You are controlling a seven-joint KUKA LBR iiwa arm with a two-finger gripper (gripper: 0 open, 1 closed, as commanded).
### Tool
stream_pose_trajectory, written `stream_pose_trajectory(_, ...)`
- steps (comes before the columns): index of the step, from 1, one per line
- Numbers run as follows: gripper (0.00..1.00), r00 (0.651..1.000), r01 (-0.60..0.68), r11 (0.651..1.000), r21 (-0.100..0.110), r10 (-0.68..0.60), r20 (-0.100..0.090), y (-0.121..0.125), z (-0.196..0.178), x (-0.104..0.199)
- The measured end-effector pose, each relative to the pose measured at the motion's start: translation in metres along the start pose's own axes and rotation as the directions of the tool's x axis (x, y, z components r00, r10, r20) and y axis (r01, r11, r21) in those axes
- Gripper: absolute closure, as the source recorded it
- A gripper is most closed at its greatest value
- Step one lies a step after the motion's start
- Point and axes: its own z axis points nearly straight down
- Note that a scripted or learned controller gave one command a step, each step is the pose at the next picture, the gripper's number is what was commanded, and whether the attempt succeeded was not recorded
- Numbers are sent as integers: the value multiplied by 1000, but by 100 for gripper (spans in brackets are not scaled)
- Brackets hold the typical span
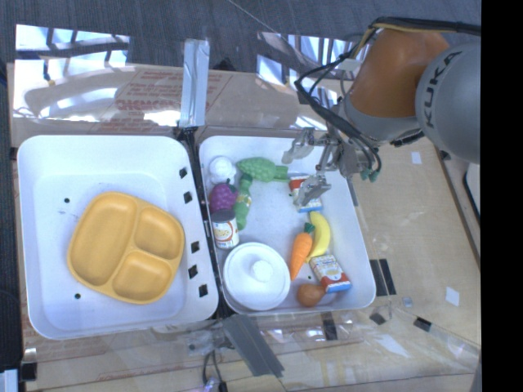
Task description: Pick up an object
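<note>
My gripper [313, 172] hangs over the upper right part of the right bin [356, 219], coming in from the right under the orange-banded wrist. Directly beneath it is a small red, white and blue carton [303, 193], partly hidden by the gripper, so I cannot tell whether the two touch. Close by lie a banana [321, 233], a carrot [301, 254], a juice box [330, 273] and a brown round item [310, 295]. A green leafy toy [261, 170] lies to the gripper's left.
The right bin also holds a white ball [221, 167], purple grapes [222, 196], a green bottle [243, 208], a small can [226, 232] and a white lidded bowl [257, 274]. A yellow divided plate [125, 246] lies in the left bin [41, 170]. Cables hang from the wrist.
</note>
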Motion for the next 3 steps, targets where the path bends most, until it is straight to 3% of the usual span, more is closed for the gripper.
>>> stream_pose_trajectory(1, 0, 998, -64, 998, 0, 64, 2, -33, 110, 48)
stream_pose_trajectory(2, 100, 998, -55, 998, 2, 55, 8, -31, 97, 45)
stream_pose_trajectory(3, 0, 998, -54, 999, 2, 54, 8, -31, 97, 45)
